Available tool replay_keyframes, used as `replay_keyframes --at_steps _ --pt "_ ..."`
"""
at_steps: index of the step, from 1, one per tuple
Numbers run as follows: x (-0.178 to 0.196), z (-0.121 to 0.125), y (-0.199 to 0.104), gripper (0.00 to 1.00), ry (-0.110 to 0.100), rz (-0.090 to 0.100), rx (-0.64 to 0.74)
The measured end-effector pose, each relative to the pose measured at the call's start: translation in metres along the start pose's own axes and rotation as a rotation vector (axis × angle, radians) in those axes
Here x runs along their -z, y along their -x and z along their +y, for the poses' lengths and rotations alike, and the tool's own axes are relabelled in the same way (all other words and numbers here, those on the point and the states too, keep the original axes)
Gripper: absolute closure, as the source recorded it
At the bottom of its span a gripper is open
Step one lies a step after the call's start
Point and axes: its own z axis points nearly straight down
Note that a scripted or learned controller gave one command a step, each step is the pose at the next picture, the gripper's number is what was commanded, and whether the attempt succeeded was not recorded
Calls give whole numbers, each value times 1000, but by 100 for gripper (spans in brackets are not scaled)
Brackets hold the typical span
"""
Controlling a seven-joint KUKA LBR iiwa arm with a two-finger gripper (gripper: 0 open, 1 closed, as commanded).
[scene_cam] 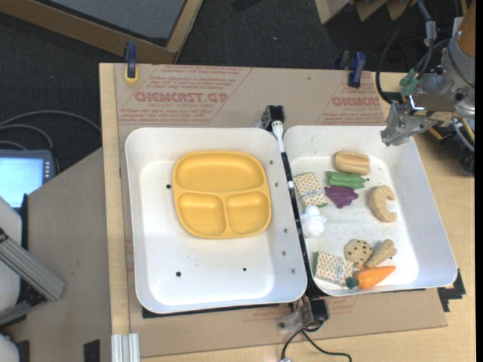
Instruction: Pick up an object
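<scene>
The right bin (430,217) holds several toy foods: a tan bread roll (352,162), a green pod (346,179), purple grapes (341,195), a curved beige pastry (383,204), a patterned cracker (308,188), a white lump (312,221), a cookie (358,250) and an orange carrot (373,276). My gripper (395,129) hangs over that bin's far right corner, above and to the right of the bread roll. It touches none of the foods, and nothing hangs from it.
In the left bin (143,225) lies a yellow divided plate (223,193). A black clip (273,116) sits at the far end of the seam between the bins. Cables trail at the upper right, behind the arm (453,66).
</scene>
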Motion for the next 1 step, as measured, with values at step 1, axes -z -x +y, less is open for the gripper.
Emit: replay_keyframes --at_steps 1 --pt "-4 3 -3 0 -2 0 5"
